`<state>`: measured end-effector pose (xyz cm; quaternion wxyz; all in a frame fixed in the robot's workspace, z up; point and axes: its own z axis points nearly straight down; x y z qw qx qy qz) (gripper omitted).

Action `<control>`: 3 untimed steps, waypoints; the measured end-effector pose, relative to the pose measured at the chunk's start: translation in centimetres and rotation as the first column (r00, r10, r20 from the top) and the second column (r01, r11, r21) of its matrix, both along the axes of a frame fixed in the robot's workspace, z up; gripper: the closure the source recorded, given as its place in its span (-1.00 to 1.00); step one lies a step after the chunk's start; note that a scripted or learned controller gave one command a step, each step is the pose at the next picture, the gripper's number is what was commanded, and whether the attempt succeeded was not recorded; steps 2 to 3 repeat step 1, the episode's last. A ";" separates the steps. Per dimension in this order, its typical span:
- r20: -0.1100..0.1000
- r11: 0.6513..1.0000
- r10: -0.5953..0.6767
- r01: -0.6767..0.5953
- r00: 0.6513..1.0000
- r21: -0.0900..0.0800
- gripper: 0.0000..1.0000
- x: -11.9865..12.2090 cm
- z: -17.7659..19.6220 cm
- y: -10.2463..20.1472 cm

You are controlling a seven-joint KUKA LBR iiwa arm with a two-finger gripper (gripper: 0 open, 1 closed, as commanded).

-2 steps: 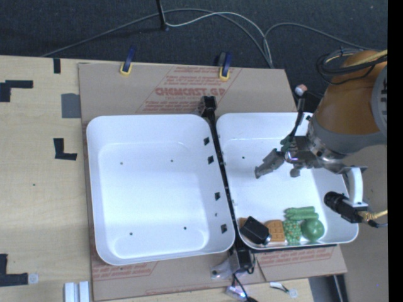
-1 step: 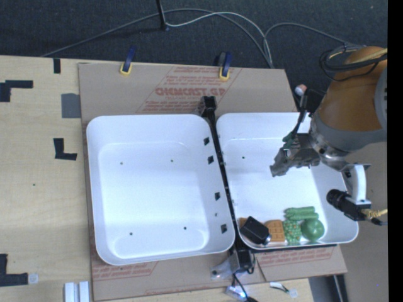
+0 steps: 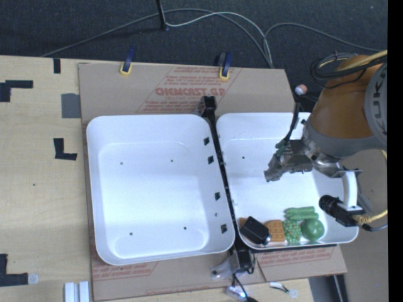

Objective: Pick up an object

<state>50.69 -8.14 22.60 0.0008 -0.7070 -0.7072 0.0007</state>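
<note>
Seen from above at a slant, two white bins sat side by side on a cardboard sheet (image 3: 189, 90), and the arm (image 3: 346, 115) — grey with a broad orange band — reached in from the right over the right bin (image 3: 252, 131). The gripper (image 3: 275, 170) hung over the middle of that bin, pointing down and to the left, with nothing visible between its fingers; whether they were spread or closed could not be told from this angle. Below the gripper, along the near wall of the bin, lay a row of small objects, well apart from it: a black block (image 3: 255, 230) down and to the left near the divider, a tan piece (image 3: 274, 230) just right of that, then a green studded piece (image 3: 293, 230), and a round green object (image 3: 312, 229) furthest right. A second green piece (image 3: 300, 213) lay just above those last two. To the gripper's left, past the black divider (image 3: 216, 168), was the left bin (image 3: 101, 131). Two clamps (image 3: 128, 61) with yellow tips gripped the far edge of the cardboard — beyond the gripper.
</note>
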 end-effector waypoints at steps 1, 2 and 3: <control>0.000 1.000 -0.001 0.001 1.000 0.000 1.00 2.6 -1.8 -2.0; 0.000 1.000 -0.001 0.001 1.000 0.000 1.00 2.6 -1.8 -2.0; 0.000 1.000 -0.001 0.001 1.000 0.000 1.00 2.6 -1.8 -2.0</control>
